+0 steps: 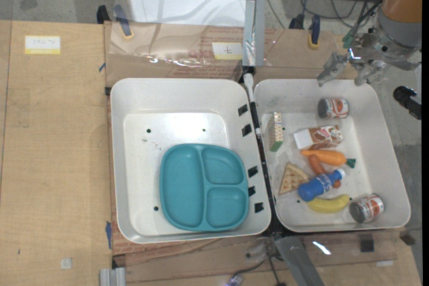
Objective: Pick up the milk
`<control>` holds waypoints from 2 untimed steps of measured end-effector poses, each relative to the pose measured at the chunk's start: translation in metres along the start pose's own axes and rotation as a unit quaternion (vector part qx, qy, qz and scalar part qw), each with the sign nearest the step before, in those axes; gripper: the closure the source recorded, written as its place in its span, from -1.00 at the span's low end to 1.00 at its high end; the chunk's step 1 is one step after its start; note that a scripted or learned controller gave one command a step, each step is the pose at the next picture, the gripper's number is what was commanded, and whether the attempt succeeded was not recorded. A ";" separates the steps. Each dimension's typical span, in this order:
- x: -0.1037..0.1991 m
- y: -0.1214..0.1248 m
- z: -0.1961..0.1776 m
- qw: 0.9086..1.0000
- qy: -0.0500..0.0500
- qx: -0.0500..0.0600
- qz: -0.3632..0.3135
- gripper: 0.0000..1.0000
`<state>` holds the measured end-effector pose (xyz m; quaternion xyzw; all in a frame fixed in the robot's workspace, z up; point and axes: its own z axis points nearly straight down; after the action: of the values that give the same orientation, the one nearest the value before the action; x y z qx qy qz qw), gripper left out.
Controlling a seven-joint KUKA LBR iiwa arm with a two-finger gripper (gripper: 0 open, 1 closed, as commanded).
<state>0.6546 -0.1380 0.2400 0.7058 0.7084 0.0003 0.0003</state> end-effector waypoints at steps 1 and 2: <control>-0.043 -0.039 0.035 0.966 0.000 0.002 0.260 -1.00; 0.014 -0.062 0.105 0.931 0.000 0.003 0.364 -1.00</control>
<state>0.5922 -0.1246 0.1346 0.9153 0.4028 -0.0014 -0.0020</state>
